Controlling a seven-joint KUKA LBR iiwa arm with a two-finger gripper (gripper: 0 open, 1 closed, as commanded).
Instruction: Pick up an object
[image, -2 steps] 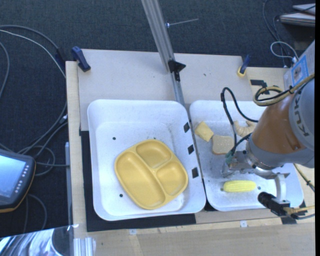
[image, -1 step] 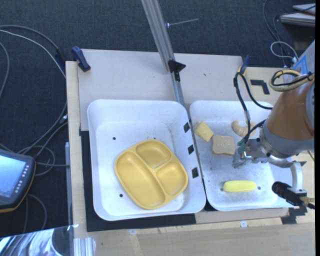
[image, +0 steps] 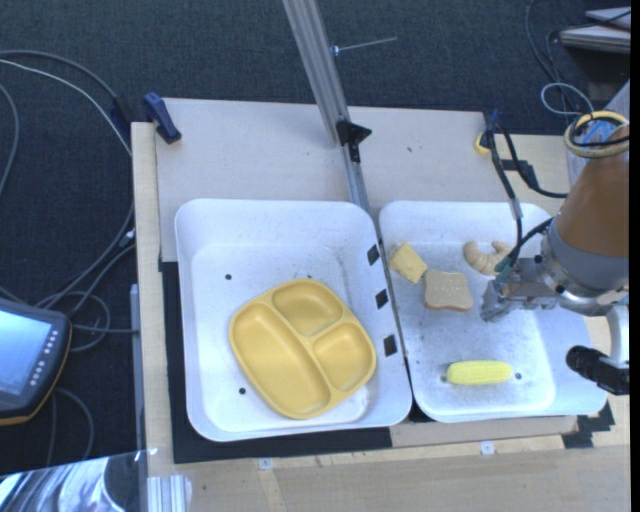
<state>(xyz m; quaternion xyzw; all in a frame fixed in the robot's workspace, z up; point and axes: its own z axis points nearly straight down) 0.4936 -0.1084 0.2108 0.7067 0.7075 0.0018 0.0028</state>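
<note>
Grey arm segments with an orange band enter from the 3 o'clock edge and bend down over the right bin (image: 430, 395). The gripper (image: 497, 302) hangs low above that bin's floor, at about 3 o'clock from the bin's centre, pointing toward 9 o'clock. Whether its jaws stand wide or narrow cannot be told; nothing shows between them.

Bench (image: 250, 150): pale board on a dark carpeted floor, with a metal post (image: 318, 60) rising at 12 o'clock and cables trailing at 9 and 1 o'clock.

Left bin (image: 200, 240): white, shallow, holds a yellow divided plate (image: 302, 346) at its 5 o'clock area.

Right bin contents, largest first:
- Corn cob (image: 479, 373), yellow, lying flat at 6 o'clock of the gripper, well apart from it.
- Bread slice (image: 447, 291), tan, just beside the gripper at its 9 o'clock.
- Yellow wedge (image: 407, 263), at 10 o'clock of the bread slice, near the bin's left wall.
- Beige curved piece (image: 482, 256), at 12 o'clock of the gripper, near it.

Blue clamp (image: 161, 116): on the bench corner at 10 o'clock.
</note>
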